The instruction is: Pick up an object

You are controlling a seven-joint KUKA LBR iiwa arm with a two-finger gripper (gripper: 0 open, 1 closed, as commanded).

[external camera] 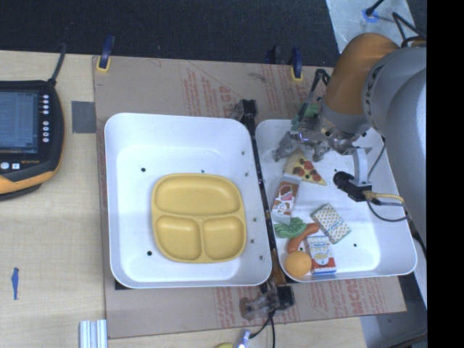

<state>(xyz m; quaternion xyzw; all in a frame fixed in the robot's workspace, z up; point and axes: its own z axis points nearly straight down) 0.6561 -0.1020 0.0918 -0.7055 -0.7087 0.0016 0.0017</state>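
The gripper (310, 145) is hanging low over the far end of the right bin (388, 263), with the grey and orange arm (370, 78) reaching in above it from the right. Its metal fingers are spreading wide apart, and nothing is sitting between them. Just below the fingers, a pizza slice (307, 170) is lying on the bin floor, close to the gripper but not gripped. Nearer the camera, a small red and white carton (286, 198) is lying beside the bin's left wall. A green leafy piece (289, 229) is resting just under it, touching an orange carrot (303, 236). To the right of those, a patterned wafer (330, 222) is lying tilted. At the near end, an orange ball (298, 264) is sitting against a small blue and white box (321, 256). The left bin (127, 194) is holding a yellow divided plate (198, 217), lying flat near its middle. Further left, a control pad (25, 140) with a screen is resting on the bench (51, 252).
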